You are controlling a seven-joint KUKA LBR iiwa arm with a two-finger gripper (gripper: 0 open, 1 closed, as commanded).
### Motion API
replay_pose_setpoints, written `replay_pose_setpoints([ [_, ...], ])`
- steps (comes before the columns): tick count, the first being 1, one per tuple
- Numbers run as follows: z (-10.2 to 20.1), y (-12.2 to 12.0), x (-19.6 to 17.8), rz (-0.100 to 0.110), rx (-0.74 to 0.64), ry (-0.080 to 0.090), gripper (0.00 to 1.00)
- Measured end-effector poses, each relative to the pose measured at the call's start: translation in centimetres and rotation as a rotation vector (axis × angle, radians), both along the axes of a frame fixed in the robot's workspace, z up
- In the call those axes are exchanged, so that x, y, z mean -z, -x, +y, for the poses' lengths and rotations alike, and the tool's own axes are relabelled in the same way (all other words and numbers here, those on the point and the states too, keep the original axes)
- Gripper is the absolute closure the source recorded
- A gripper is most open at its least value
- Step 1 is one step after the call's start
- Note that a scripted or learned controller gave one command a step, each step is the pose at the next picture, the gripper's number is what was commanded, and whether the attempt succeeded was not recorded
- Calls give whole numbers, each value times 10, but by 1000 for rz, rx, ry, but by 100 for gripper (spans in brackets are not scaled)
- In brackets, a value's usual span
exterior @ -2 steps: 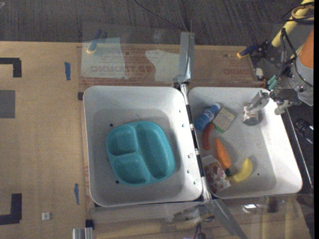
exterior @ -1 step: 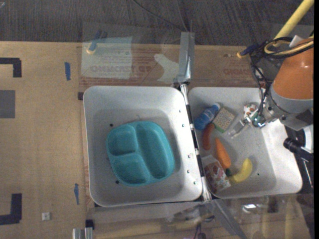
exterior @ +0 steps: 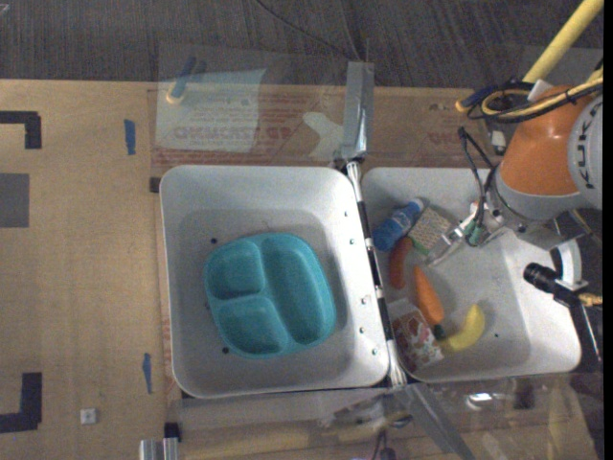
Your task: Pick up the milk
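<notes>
the arm [exterior: 551, 156], grey with an orange band, reaches in from three o'clock over the right bin [exterior: 536, 353]. its gripper [exterior: 458, 238] hangs low near the bin's upper middle, and whether the jaws are spread or pressed together cannot be told from this slant. a small grey-checked packet [exterior: 432, 228] lies just at nine o'clock of the gripper tip, touching or nearly so; nothing is seen between the fingers. the milk [exterior: 417, 338], a small carton with a red and white printed face, lies flat in the bin's seven o'clock corner, against the wall shared with the left bin [exterior: 187, 218]. a banana [exterior: 466, 329] lies just at three o'clock of the milk, a carrot [exterior: 428, 295] at its twelve o'clock. a blue bottle [exterior: 397, 224] and a reddish sausage-like piece [exterior: 398, 264] lie along the same wall toward eleven o'clock. the left bin holds a teal divided plate [exterior: 270, 295] in its middle.
</notes>
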State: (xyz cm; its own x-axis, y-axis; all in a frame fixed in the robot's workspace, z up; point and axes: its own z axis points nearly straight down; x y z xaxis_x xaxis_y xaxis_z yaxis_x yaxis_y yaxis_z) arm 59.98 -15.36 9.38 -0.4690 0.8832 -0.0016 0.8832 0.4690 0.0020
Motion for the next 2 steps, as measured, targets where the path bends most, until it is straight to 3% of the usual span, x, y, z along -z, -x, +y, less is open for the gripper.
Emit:
replay_pose_setpoints([
  [1,-39,-45,4,-2,71,1,0],
  [2,-43,-67,6,10,-25,0,0],
])
